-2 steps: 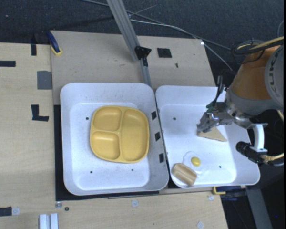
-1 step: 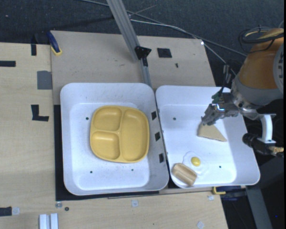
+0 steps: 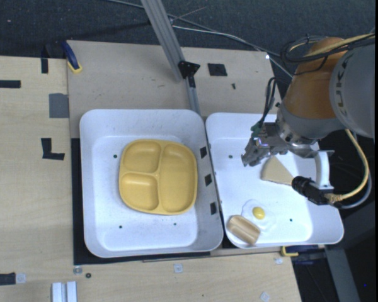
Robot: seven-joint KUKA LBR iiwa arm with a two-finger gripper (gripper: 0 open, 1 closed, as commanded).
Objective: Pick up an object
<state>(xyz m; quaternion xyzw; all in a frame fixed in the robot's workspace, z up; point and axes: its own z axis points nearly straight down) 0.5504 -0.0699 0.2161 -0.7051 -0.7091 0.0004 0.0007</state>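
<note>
- Pale wooden bench [image 3: 25, 168] spreads under everything in the camera view, marked here and there with short black tape pieces, and dark carpet lies beyond its far edge.
- Two shallow white bins sit side by side on it, their inner walls touching: the left bin [image 3: 97, 231] and the right bin [image 3: 227, 131].
- On the floor of the left bin rests a yellow divided plate [image 3: 158, 175] with three compartments — it lies flat, roughly central, clear of the walls.
- A grey metal pole [image 3: 160, 21] slants down from the top of the frame and ends at a black clamp near the far corner where the bins meet.
- The grey arm with its orange band [image 3: 312, 80] reaches in from the right and hangs over the far half of the right bin.
- The gripper [image 3: 255, 155] points down and to the left; whether its tips are spread or pressed together cannot be told from this angle, and nothing is seen between them.
- Just beside the gripper, toward the right, a tan wedge-shaped piece [image 3: 278, 170] lies on the bin floor.
- Nearer the front wall lie a fried egg toy [image 3: 257, 213] and, touching its white edge, a small bread roll [image 3: 243, 229] in the front left corner.
- Black and yellow cables [image 3: 340, 197] loop off the wrist over the bin's right rim.
</note>
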